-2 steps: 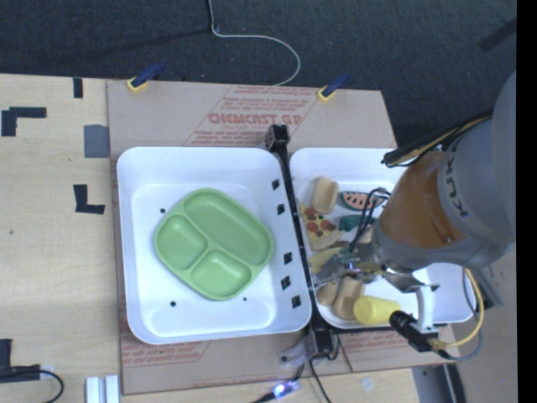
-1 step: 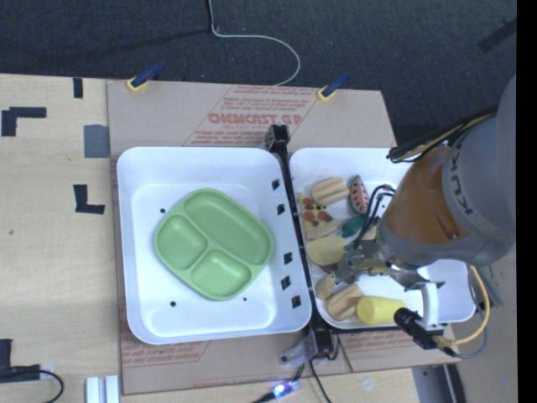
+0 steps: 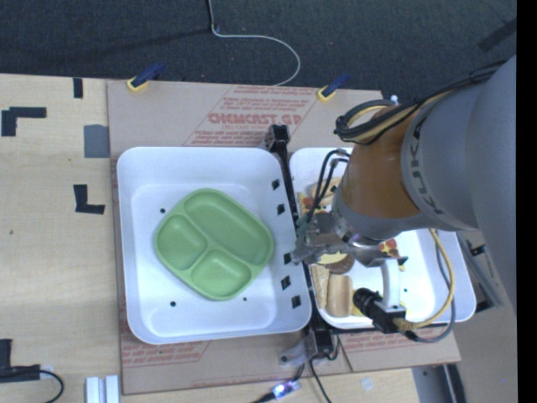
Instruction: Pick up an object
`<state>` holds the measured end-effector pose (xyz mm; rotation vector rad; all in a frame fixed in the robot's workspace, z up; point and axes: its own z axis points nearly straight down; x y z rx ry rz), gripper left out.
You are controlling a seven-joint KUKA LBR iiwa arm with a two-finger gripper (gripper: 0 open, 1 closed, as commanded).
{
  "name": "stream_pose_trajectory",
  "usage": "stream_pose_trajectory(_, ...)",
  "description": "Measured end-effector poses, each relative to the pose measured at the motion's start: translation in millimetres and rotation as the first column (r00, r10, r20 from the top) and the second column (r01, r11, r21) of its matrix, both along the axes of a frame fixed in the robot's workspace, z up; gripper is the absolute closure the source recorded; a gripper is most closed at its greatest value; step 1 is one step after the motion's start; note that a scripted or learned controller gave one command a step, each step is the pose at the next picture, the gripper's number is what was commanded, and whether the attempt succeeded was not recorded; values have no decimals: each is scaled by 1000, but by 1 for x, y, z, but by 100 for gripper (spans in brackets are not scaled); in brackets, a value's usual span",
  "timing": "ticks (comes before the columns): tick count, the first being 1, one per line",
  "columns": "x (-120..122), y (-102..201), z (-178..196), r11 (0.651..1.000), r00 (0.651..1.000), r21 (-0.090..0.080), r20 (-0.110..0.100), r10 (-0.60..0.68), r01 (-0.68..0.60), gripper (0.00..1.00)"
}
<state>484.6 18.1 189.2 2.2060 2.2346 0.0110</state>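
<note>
Tan bread-like object point(image 3: 338, 293) in right white bin point(image 3: 445, 296), just at 6 o'clock of gripper point(image 3: 323, 254); claw state can't tell, arm hides it; green divided plastic plate point(image 3: 214, 243) at 9 o'clock

A sheet of brown printed cardboard point(image 3: 243, 116) lies under both shallow white plastic bins. Two blue-and-yellow clamps point(image 3: 145, 76) point(image 3: 334, 85) grip its far edge, near either far corner. A thin white cable point(image 3: 252, 36) loops across the dark carpet point(image 3: 101, 15) beyond.

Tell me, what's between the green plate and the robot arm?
In the camera view, the black divider where the two bins meet lies between the green plate and the arm.
</note>
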Motion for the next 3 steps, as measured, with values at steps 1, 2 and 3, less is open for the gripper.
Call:
stream_pose_trajectory(1,0,-24,107,1000,1000,-4,4,-12,12,100)
stream_pose_trajectory(2,40,-13,67,1000,1000,-5,-9,-10,10,100)
stream_pose_trajectory(3,24,30,187,1000,1000,-1,5,-5,5,100)
